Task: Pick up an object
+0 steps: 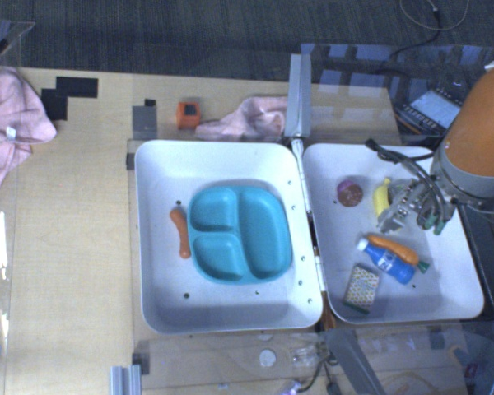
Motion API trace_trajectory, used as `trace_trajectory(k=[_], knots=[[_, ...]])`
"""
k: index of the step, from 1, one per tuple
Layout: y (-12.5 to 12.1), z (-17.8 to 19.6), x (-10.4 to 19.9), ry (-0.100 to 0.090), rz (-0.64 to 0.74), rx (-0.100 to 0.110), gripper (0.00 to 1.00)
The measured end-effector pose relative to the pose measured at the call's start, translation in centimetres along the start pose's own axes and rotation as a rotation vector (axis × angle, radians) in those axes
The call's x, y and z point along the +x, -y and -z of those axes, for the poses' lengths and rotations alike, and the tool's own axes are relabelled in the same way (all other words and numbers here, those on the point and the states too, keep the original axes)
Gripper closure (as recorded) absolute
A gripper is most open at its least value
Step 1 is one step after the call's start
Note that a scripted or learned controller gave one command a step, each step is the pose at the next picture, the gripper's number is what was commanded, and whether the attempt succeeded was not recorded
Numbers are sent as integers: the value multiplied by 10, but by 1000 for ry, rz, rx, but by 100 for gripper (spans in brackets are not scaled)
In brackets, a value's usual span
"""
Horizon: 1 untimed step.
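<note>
Closest to the camera is the front lip of the left bin [230,323], so starting there. In that bin there's a teal divided plate [237,232] pretty much dead centre, and a little orange carrot-shaped thing [180,231] lying just off the plate at its 9 o'clock, close but not quite touching as far as I can see.

Moving over to the right bin [453,303]: a small reddish-brown round thing [350,192] sits up around 10 o'clock from the bin's middle, with a yellow banana [382,196] just beside it at its 3 o'clock. Lower down, a blue bottle [390,262] lies on its side with an orange carrot [396,248] right up against its top edge. At about 7 o'clock from the bottle is a speckled sponge [362,287].

The gripper [413,206] hangs over the right bin, just at 3 o'clock of the banana and above the carrot. Honestly can't tell what the fingers are doing.
</note>
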State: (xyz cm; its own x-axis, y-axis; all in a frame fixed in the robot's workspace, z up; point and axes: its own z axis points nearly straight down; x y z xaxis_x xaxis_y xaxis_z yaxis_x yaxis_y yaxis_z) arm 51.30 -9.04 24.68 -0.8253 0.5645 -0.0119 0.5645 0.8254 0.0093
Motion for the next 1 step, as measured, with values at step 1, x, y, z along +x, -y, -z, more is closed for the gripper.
trace_trajectory(k=[1], knots=[[-19, 89, 11, 5, 904, -2, 100]])
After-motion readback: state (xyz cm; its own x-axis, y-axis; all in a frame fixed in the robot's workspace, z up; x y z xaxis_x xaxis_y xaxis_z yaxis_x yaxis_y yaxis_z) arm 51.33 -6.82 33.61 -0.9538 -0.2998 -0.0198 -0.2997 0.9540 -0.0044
